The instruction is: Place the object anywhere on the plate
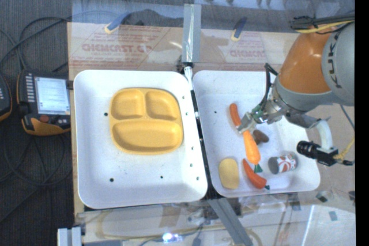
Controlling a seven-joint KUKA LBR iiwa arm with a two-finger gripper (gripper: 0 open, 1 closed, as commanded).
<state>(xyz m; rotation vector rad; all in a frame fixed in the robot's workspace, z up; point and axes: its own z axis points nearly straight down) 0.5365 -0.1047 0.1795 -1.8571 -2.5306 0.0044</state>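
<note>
Plate (146, 121): yellow, rounded-rectangular, three compartments (two small at the far side, one long at the near side). Lies flat near the middle of the left white bin (92, 181), nothing on it.

Object: orange carrot (251, 148), in the right bin (300, 181), lying roughly lengthwise toward the camera, green end nearest. Its far tip sits right at the end effector (249, 123); grip not discernible.

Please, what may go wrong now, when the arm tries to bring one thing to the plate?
The gripper is over a tight cluster: three carrots and a brown piece lie close, so it may catch the wrong one or push them. The plate sits in the other bin, so the carry crosses the rims, where a weak grip could drop the thing.
</note>
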